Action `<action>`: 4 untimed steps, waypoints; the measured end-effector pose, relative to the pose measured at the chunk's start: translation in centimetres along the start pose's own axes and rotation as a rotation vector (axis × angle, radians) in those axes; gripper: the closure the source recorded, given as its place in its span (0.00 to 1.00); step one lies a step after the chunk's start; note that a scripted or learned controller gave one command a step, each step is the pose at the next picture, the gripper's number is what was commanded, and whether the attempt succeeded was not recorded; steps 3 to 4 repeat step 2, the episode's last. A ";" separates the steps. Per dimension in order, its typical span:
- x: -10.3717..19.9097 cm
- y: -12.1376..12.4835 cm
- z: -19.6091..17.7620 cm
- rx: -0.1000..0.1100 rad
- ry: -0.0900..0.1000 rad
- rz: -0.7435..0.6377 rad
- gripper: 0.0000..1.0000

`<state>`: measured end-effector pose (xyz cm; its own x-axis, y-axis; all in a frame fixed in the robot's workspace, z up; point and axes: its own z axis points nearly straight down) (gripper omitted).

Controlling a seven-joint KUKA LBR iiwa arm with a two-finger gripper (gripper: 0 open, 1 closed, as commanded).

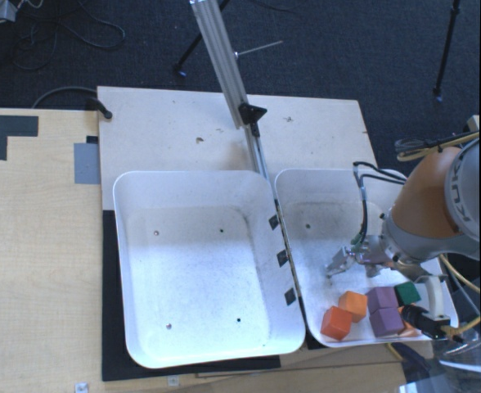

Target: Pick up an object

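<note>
End effector (336, 264) lower right of frame, fingers apart, clamping nothing; orange block (352, 303) just below-right, apart.

1 arm enters from the right of the camera view, its grey body carrying the orange band (424, 195) just above the wrist. Wrist pitched down and toward the left. Gripper (336, 266) sits low at the end of the wrist, its 2 metal fingers (339, 259) pointing left and slightly down, spread a little apart (nothing seen between them). A black cable (361, 199) loops up from the wrist region.
</note>
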<state>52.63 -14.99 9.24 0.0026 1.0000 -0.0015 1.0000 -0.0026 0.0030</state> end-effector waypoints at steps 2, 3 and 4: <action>-0.1 6.7 0.1 0.000 -0.002 -0.003 0.00; -0.1 6.7 0.1 0.000 -0.002 -0.003 0.00; -0.1 6.7 0.1 0.000 -0.002 -0.003 0.00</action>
